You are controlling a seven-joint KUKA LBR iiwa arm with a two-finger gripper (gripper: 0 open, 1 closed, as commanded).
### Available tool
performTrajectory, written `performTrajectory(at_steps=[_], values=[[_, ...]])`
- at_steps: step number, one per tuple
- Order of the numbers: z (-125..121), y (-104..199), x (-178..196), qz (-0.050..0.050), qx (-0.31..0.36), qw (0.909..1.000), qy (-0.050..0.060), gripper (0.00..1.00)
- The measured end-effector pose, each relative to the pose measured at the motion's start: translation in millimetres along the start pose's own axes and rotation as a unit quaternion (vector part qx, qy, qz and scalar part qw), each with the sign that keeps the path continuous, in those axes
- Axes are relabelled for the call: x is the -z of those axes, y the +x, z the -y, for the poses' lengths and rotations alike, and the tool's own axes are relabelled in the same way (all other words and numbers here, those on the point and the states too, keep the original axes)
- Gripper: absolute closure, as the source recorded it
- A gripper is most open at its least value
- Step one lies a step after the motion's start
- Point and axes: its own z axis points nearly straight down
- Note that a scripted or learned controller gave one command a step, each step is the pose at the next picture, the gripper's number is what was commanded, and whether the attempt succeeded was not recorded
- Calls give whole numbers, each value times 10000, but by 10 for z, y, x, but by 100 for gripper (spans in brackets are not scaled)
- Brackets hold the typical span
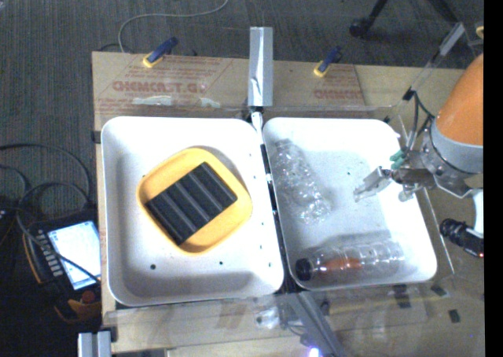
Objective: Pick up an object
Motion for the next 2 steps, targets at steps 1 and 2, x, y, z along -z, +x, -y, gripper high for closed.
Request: performTrajectory(at_steps=[1, 2], values=[[-311, 413, -1236, 32, -153, 9998, -123, 0], [-1064, 500, -1451, 15, 429, 9991, -65, 0]])
